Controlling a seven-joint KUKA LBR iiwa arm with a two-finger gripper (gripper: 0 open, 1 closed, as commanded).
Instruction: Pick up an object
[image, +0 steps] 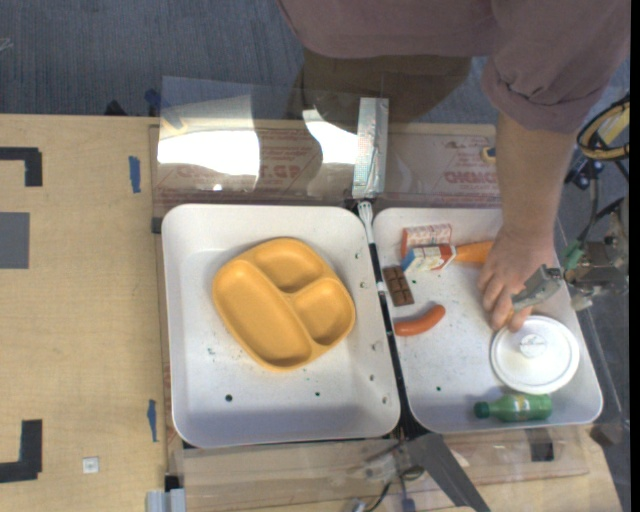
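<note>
The right bin (450, 395) holds a red and white box (426, 238), a small brown bar (399, 286), an orange carrot (470, 253), a reddish sausage (419, 320), a white round dish (534, 353) and a green bottle (514, 407) lying on its side. My gripper (545, 285) reaches in over the bin's right rim, just above the white dish. A person's hand (505, 285) rests against its tip and hides part of it. A yellow divided plate (283, 301) lies in the left bin (190, 330).
The person's arm (545, 130) comes down from the top right across the right bin's far corner. Cables and hardware (605, 150) crowd the right edge. A metal strip (371, 148) and plastic sheet (250, 150) lie behind the bins.
</note>
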